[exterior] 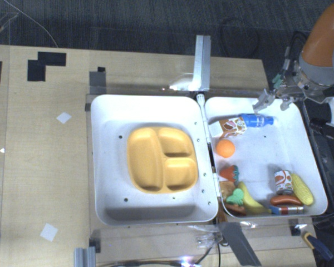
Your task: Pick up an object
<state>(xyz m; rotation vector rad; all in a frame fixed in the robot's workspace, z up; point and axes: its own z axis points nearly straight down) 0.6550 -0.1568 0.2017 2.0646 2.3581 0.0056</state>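
the gripper (276, 95), fingers' state i cannot tell, should drop straight onto the blue bottle (257, 120) just below-left, closing across its narrow body.

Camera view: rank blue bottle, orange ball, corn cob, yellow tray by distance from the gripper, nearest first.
Measured from the gripper, at the right bin's far edge:
1. Blue bottle, just below the gripper, far end of the right bin.
2. Orange ball, right bin, by its left wall.
3. Corn cob, right bin, near right corner.
4. Yellow tray, middle of the left bin.
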